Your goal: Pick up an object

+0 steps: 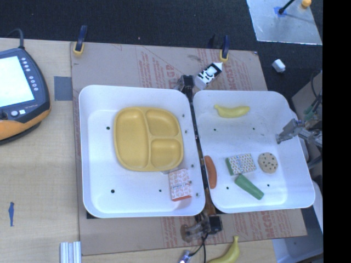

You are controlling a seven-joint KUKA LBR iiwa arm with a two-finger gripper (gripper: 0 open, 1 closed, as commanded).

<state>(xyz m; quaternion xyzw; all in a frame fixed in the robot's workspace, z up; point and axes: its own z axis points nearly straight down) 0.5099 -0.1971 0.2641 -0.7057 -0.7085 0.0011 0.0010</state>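
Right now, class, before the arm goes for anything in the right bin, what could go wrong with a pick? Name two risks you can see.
1. The patterned block, green piece and cookie lie close together, so the gripper might nudge a neighbour or grab two things.
2. The orange sausage lies against the right bin's left wall, leaving little room for a finger on that side.

Gripper (286,135) at view's right edge, low, pointing left; fingers hard to resolve, nothing visibly held.
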